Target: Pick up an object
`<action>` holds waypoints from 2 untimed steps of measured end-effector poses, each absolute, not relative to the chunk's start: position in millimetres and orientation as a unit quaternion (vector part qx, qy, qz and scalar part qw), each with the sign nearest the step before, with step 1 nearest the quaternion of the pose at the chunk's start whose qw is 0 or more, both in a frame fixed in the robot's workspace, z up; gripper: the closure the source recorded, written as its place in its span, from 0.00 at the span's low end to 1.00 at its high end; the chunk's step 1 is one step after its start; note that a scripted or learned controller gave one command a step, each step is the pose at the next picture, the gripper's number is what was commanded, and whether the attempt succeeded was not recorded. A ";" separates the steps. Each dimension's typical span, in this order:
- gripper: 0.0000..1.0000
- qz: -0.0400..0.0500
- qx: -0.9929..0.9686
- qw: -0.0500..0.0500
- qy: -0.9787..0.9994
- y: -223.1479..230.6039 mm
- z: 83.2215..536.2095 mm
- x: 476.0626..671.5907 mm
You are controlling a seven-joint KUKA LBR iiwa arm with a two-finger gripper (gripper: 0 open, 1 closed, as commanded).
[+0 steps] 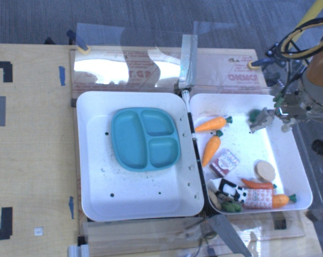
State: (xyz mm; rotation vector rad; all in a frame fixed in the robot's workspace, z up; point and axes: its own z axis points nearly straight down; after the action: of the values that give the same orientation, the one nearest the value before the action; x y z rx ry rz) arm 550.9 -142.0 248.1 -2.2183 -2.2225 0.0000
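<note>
My gripper [272, 123] hangs over the far right part of the right bin [300, 165], open, with nothing between its fingers [258, 121]. A small green piece [254, 113] lies just beside the left finger. Two carrots [210, 124] [211, 149] lie at the bin's left side. A red-and-white packet [225, 162] sits below them. Toward the front lie a round beige slice [265, 171], a red-orange stick [257, 184], a small carton [256, 197], another carrot [282, 199] and a black-and-white toy [228, 188].
The left bin [91, 159] holds a blue divided plate [146, 138]. A clear plastic wall [188, 63] stands behind the bins. Cables [298, 39] hang above my wrist at the upper right. A wooden bench top [27, 143] extends to the left.
</note>
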 end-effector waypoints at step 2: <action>0.00 -0.002 -0.799 -0.001 -0.601 -101.7 86.1 643.8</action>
State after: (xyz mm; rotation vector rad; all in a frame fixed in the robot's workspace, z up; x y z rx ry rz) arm 643.8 -101.7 86.1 -2.5123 -1.8912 -0.0051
